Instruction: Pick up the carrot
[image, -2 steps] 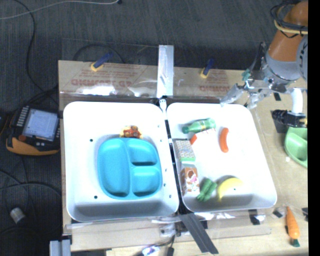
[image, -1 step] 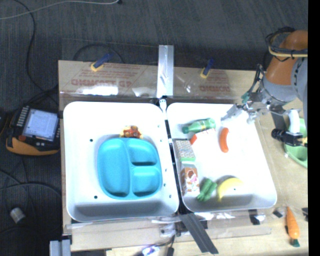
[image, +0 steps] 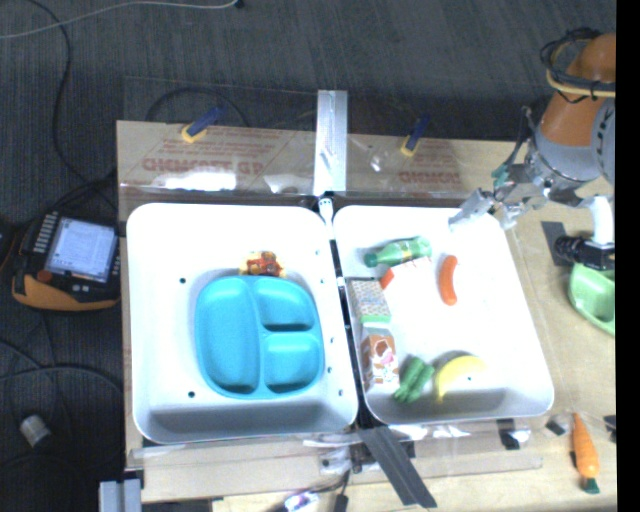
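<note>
A: Where's the carrot (image: 449, 279)?
B: Upper middle of the right bin (image: 520, 300), untouched.
A: And the gripper (image: 478, 208)?
B: Over the bin's upper right corner, fingers spread, holding nothing. The whole pick remains.

My station is a robotics test lab, not a home or kitchen. Evidence: two white bins (image: 150, 330) clamped side by side on a board bench (image: 230, 160) held by spring clips (image: 201, 123), standing on dark carpet (image: 60, 90) with loose cables (image: 40, 40). A handheld control pendant (image: 70, 255) lies left. Bin contents are toy foods and a blue divided tray (image: 262, 335).
</note>
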